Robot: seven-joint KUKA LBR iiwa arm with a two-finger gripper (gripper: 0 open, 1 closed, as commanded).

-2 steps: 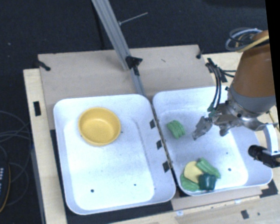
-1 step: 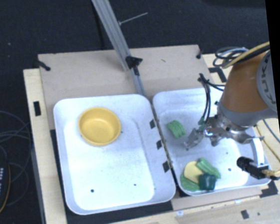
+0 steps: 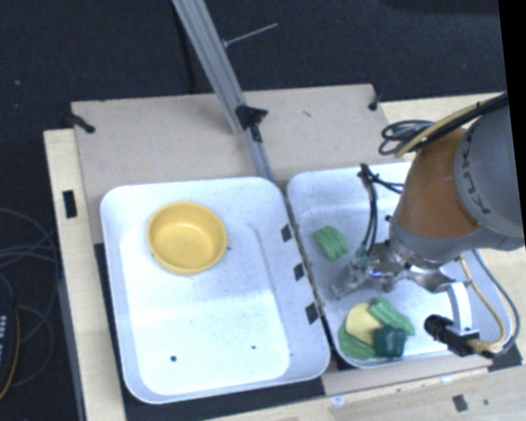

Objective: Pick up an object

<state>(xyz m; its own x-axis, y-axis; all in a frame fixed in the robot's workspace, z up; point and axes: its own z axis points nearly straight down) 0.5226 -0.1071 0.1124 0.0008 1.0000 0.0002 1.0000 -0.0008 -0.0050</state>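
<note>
Gripper (image 3: 364, 269), finger state not discernible, is being held low in right bin (image 3: 336, 187), green block (image 3: 330, 241) lying just up-left, yellow-green pile (image 3: 373, 328) just below

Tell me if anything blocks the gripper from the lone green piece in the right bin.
Nothing visible does. The green piece lies alone on the right bin's floor, apart from the yellow and green cluster near the front edge. The gripper sits just beside it, with bare floor between.

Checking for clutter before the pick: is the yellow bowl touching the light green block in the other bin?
Apart. The camera view shows the yellow bowl in the left bin, and the light green block in the right bin, across the divider.
</note>
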